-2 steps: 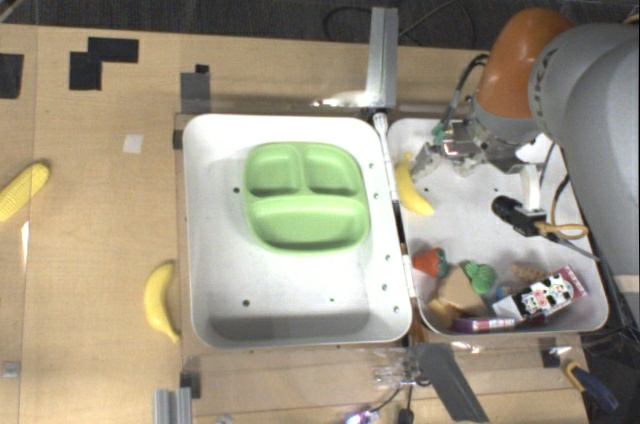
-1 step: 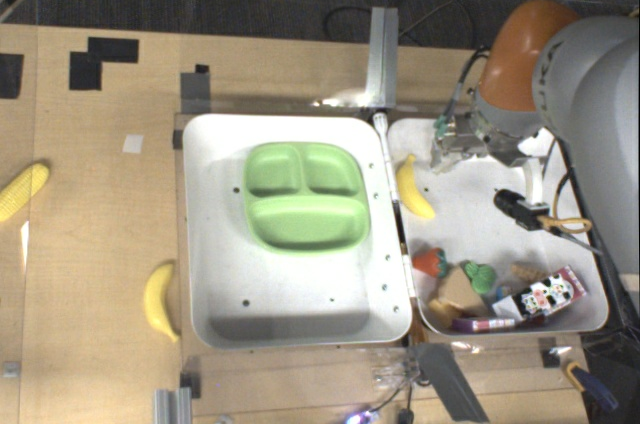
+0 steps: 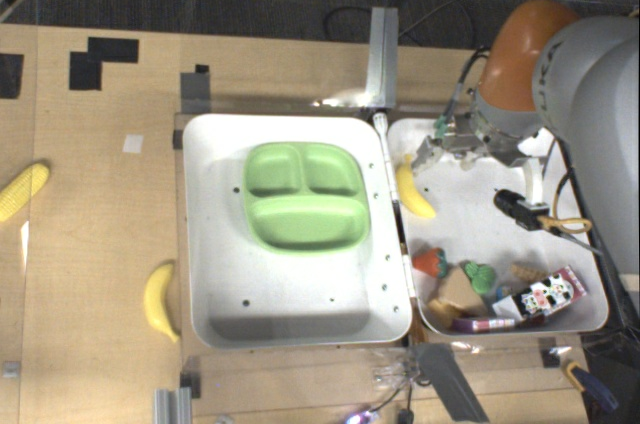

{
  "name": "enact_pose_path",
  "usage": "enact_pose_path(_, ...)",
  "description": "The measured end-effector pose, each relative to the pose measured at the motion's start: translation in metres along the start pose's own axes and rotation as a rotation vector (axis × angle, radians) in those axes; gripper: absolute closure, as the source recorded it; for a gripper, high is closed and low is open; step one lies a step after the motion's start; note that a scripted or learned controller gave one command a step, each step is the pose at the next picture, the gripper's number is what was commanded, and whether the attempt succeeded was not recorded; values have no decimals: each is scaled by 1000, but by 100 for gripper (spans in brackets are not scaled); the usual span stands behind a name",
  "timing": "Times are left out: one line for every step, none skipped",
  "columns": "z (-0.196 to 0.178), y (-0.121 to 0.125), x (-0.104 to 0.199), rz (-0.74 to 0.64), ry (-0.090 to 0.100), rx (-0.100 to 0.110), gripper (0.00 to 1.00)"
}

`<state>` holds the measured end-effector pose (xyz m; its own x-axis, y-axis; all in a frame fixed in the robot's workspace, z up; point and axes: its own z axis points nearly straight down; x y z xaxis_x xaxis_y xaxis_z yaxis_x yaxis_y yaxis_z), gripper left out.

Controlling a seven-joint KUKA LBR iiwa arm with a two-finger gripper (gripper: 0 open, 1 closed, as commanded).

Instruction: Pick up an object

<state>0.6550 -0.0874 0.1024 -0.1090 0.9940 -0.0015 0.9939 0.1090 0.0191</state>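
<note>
you have two bins side by side on the bench: the left bin (image 3: 200,242) holds a divided tray (image 3: 303,195) near its middle. the right bin (image 3: 590,312) holds a banana (image 3: 412,192) against its left wall, toward the far end. along its near edge lies a cluster of small items (image 3: 470,287), with a box (image 3: 545,295) at the right end of it. the gripper (image 3: 450,140) hangs over the far part of the right bin, just right of that banana. outside the bins, on the bench (image 3: 90,312), a second banana (image 3: 160,300) lies just left of the left bin, and a corn cob (image 3: 22,192) lies at the far left edge.
</note>
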Motion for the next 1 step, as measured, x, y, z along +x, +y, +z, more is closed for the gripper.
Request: enact_pose_path(12, -43, -6, 14, 0, 8, 0)
